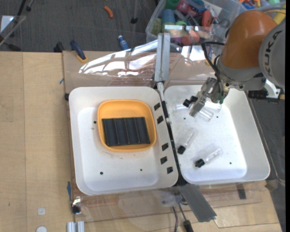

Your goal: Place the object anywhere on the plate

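An orange plate (103,111) rests in the left bin (86,167), and a black ridged block (126,131) lies flat on it. My gripper (198,105) hangs low over the back of the right bin (253,158). Directly beside it are a clear plastic piece (207,113) and a small black cap (186,103). Whether anything is held between its jaws cannot be made out. A clear tube with a black cap (207,157) lies near the front of the right bin. Another clear tube with a black cap (186,139) lies close to the divider.
A metal divider with black clips (163,131) runs between the bins. A crinkled clear sheet (122,63) lies behind the left bin. A box of coloured odds and ends (190,13) stands at the back. My arm's orange band (244,38) looms over the right bin's far corner.
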### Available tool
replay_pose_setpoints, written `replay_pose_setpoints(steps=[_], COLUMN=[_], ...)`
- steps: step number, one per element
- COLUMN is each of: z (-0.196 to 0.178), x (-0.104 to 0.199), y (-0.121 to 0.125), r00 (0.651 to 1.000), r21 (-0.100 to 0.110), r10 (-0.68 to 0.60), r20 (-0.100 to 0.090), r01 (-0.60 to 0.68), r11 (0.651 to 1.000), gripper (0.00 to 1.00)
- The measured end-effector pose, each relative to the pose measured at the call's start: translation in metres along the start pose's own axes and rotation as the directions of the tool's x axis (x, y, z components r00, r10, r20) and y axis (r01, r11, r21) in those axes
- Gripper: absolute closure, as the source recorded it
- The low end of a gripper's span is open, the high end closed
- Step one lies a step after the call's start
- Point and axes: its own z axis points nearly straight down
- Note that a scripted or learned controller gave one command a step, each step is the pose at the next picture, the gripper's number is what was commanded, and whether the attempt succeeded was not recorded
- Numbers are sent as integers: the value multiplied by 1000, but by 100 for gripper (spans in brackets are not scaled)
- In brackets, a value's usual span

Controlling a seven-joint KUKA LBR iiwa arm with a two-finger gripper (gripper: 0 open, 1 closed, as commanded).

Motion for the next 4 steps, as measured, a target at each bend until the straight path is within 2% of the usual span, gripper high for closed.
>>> replay_pose_setpoints(steps=[1,2,3,4], z=[-1,-10,-10,-77], x=[0,-2,-2,-18], y=[0,1,1,-39], r00=[1000,1000,1000,997], r21=[-1,-5,-5,-2], r10=[1,2,2,-80], r20=[1,5,4,8], r01=[-1,-2,-2,80], r11=[1000,1000,1000,997], gripper=[0,100,0,0])
